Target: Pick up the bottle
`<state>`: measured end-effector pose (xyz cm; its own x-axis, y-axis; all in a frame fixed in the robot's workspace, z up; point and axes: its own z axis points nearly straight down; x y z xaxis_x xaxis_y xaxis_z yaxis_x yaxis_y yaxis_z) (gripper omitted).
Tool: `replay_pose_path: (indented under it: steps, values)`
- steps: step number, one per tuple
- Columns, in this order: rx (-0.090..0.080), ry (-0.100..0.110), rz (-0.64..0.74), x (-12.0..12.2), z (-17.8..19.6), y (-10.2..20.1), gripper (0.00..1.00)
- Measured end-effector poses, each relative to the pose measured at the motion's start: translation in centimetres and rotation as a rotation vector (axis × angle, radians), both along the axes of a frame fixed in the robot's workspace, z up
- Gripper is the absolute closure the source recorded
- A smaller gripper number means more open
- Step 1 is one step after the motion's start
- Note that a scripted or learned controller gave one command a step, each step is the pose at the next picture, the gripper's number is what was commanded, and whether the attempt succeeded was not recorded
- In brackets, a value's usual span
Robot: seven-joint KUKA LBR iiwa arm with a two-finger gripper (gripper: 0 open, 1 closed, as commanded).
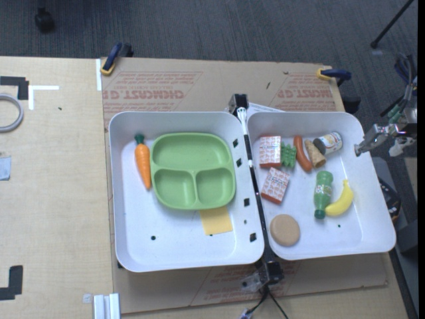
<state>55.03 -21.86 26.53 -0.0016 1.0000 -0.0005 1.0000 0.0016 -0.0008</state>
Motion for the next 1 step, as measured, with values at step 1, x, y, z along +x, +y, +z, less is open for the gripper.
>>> replay_pose_path:
  steps: [1]
  values:
    - [-0.001, -0.001, 0.003, 0.07, 0.96, -0.01, 1.00]
